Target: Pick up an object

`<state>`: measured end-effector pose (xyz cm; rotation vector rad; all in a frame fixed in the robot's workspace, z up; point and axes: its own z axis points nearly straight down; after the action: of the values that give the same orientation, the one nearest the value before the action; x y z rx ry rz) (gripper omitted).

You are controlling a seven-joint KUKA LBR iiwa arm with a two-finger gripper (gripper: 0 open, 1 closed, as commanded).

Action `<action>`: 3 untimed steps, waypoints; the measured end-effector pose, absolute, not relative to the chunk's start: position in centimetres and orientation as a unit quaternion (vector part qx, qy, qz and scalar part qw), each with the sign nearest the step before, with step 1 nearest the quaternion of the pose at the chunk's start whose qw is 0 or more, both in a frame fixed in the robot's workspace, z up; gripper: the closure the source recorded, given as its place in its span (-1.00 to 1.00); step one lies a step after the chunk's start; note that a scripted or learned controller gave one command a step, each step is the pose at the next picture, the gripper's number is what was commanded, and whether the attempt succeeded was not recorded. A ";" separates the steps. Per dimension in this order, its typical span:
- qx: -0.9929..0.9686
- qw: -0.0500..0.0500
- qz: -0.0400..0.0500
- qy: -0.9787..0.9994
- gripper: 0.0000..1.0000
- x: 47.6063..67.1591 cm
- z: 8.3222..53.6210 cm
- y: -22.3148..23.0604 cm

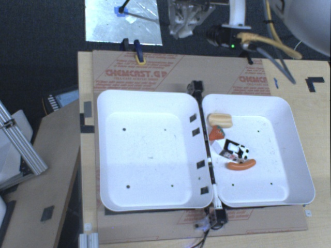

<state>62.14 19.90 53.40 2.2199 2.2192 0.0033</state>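
White right bin carries bread roll, red piece, black-and-white toy and sausage near its left wall. I judge approach pending: gripper hangs beyond the bench's far edge, state indeterminate; it must descend.

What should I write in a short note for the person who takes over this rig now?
Gripper: raised at the top of the view, beyond the bins, not over them; nothing seen between its fingers.
Things: all in the right bin, near its left wall: tan block, red piece, black-and-white item, orange sausage shape.
Done: nothing picked yet.
Left: descend, grasp one object, lift it.
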 end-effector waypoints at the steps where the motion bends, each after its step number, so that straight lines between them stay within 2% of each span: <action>1: 0.705 -0.002 -0.003 0.709 1.00 62.1 44.3 23.6; 2: 0.705 0.003 0.006 0.709 1.00 63.1 54.1 23.4; 3: 0.707 -0.002 -0.005 0.707 1.00 62.8 42.3 23.4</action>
<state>62.79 23.37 42.33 2.2245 2.2246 -0.0144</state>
